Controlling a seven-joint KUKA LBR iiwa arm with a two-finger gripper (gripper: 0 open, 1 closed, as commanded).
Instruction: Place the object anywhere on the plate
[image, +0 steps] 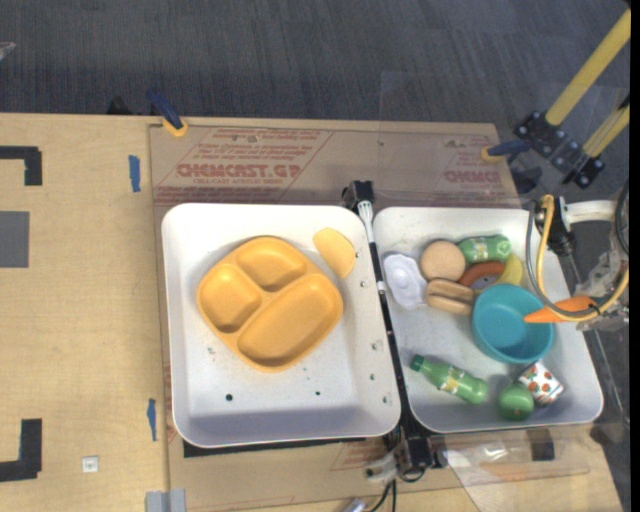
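An orange-yellow divided plate (268, 300) lies in the left white bin (200, 400). Beside its upper right rim rests a small yellow wedge (335, 250). The right bin (580, 400) holds several toys: a blue bowl (508, 325), an orange carrot (555, 312) lying across the bowl's rim, a hot dog (450, 295), a round bun (442, 260), a green can (484, 248), a green bottle (452, 378) and a green ball (516, 402). My gripper (608, 295) sits at the right bin's right edge, by the carrot's thick end, blurred and partly cut off.
A white cup-like piece (402, 280) lies by the divider between the bins. A spotted toy (543, 381) rests next to the green ball. A yellow cable (540, 262) loops over the right bin's far corner. A yellow clamp arm (585, 70) stands at the back right.
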